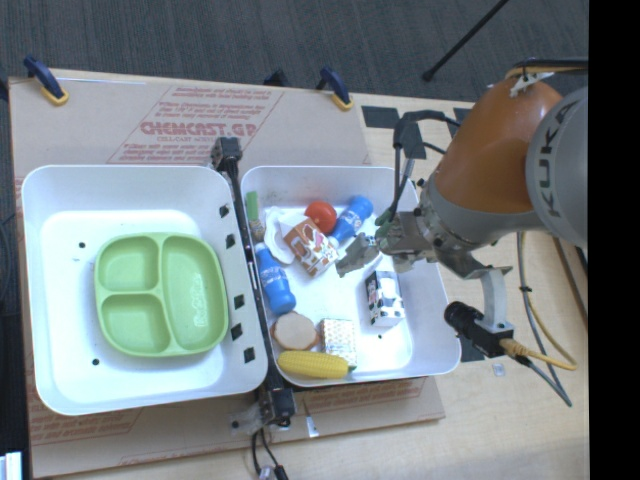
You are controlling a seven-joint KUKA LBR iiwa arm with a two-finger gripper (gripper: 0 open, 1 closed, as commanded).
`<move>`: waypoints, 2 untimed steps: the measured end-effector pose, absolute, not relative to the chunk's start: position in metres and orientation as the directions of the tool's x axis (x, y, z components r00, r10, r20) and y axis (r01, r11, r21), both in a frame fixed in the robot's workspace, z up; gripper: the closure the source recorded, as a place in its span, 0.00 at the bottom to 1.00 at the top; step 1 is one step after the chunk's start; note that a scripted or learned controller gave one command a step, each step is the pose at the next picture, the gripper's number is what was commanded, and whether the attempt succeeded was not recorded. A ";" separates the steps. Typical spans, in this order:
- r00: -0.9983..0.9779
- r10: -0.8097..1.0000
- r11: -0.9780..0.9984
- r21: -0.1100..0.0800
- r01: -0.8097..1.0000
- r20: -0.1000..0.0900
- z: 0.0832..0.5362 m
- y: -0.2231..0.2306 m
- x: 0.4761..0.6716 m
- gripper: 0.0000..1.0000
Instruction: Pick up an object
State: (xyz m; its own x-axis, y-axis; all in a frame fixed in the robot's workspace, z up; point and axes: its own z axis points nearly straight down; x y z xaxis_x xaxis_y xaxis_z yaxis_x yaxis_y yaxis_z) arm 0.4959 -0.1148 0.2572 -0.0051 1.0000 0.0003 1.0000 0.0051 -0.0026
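Reaching into the right bin from the right, with the gripper hanging low near the middle of it, just right of the red-and-white carton and just beyond the far end of the black-and-white box. Failing to make out the state of the claw, apart or together, through blur and clutter; seeing nothing clamped in it.

Judging the step in hand as settling on one thing to lift, most likely the carton or the box, both lying within easy reach. Favouring the box: lying apart from its neighbours on bare white floor, so offering room on both long sides. Treating the carton as harder, being crowded by the red ball and the small blue bottle on its far side, and by the bigger blue bottle to its left.

Advising, for a clean lift: centring over the middle of the chosen thing, turning the wrist to close across its narrow width, coming straight down, closing only once low enough, then rising straight up without dragging. Watching for the box tipping or sliding toward the right wall under an off-centre squeeze. Leaving alone the corn cob at the near wall, and the green plate in the left bin
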 end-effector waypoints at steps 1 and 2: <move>-0.005 1.000 0.005 0.005 1.000 -0.003 0.123 -0.146 0.583 0.00; -0.005 1.000 0.005 0.022 1.000 -0.006 0.111 -0.133 0.631 0.00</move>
State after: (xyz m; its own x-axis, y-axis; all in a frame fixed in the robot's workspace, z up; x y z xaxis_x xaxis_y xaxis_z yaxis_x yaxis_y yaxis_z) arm 0.6308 -0.1326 0.1108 -0.0048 1.0000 -0.0064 0.9997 0.0050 0.0221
